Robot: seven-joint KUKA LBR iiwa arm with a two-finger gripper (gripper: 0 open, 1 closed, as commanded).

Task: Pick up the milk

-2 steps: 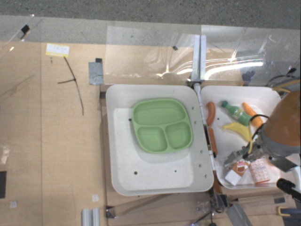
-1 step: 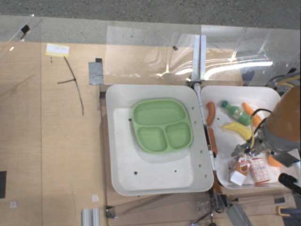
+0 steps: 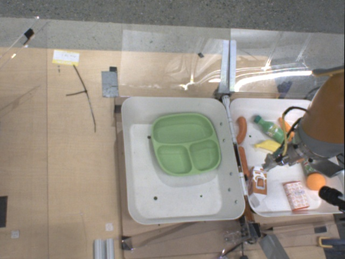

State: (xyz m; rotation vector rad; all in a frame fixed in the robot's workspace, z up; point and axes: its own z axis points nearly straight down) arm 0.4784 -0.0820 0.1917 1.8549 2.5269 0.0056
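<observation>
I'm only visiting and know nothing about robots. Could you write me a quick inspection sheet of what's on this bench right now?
Surface: wooden bench bearing two shallow white bins side by side, left bin and right bin.
Job's things: small brown-and-white milk carton lying in the right bin near its left wall, apart from the gripper.
Clutter: green three-compartment plastic tray in the left bin; two red sausages, green bottle, yellow piece, orange ball and pink-patterned packet in the right bin.
Grippers: two-finger gripper over the right bin; whether open or shut is unclear.
Cables: black cable looping by the wrist; thin dark wire on the bench.
Surroundings: clear plastic sheeting behind the bins.
</observation>
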